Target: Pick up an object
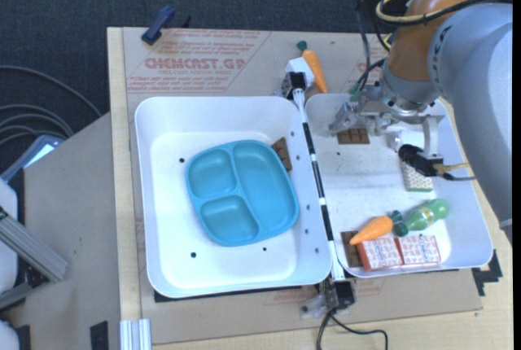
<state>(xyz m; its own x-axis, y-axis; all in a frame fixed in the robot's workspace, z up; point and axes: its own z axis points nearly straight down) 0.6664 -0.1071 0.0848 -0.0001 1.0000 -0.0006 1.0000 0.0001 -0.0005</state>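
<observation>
**A:** ok so what's where? Biggest first: the grey arm comes in from the right and hangs over the far end of the right bin. The left bin has a blue divided plate lying flat in the middle.

**B:** yep. Near end of the right bin holds the small stuff: a red-and-white box against the near wall, a toy carrot just beside it, and a green bottle touching the carrot's leafy end. There's a pale sponge-looking pad mid-bin.

**A:** and the gripper?

**B:** down at the far left corner of the right bin, right over a brown chocolate-bar thing. Honestly can't tell if it's spread or closed, too cluttered.

**A:** second carrot sits outside the bins, on the board behind them.
</observation>
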